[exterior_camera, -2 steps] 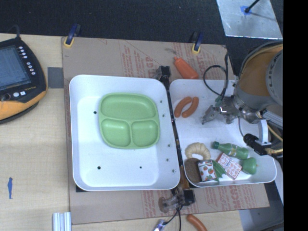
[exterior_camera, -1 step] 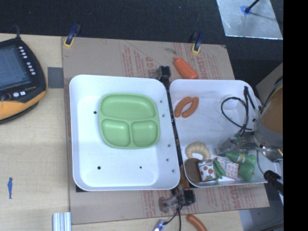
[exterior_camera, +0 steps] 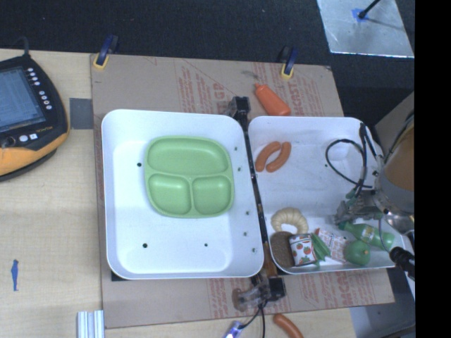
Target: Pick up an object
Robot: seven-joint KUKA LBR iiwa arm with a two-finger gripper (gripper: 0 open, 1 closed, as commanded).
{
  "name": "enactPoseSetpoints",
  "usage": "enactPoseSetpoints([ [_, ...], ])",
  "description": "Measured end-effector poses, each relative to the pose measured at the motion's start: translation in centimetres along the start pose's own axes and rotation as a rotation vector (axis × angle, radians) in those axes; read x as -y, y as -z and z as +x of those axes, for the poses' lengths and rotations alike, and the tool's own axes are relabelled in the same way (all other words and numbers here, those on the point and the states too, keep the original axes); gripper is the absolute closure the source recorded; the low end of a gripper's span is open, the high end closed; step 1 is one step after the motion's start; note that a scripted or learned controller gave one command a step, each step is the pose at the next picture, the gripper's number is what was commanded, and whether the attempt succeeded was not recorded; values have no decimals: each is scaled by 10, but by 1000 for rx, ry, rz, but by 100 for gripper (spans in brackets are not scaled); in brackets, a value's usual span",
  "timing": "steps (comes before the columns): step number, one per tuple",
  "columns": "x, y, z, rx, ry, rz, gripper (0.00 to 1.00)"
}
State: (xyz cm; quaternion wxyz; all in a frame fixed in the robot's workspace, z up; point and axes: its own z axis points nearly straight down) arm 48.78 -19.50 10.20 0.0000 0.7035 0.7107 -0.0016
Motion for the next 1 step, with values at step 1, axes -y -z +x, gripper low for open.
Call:
enactPoseSetpoints([
  [1, -83, 68, 34, -3, -6, -1, 100],
])
